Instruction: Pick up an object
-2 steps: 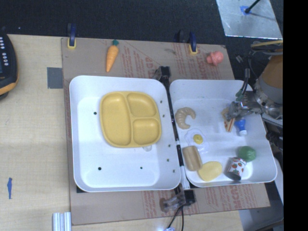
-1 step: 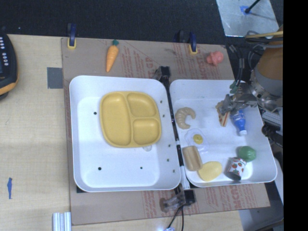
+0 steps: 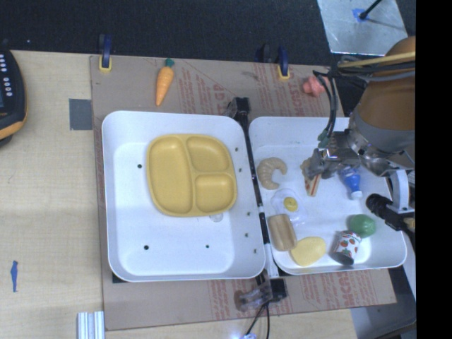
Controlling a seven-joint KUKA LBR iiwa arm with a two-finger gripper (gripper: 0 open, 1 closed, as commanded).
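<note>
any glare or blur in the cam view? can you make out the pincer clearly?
Camera view: soft overall, fine detail smeared. Left bin shows a brighter band along its near floor, mild glare, nothing blown out. Yellow tray reads cleanly. The pincer is dark and cluttered against the right bin, too muddy to judge; the arm shadows that area.

A thin orange-brown stick (image 3: 312,185) lies tilted just under the fingers (image 3: 316,165), touching them.

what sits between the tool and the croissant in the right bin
Nothing visible does. The tool hangs over the right bin, and the croissant lies just to its left in the view, with bare white floor between them.
</note>
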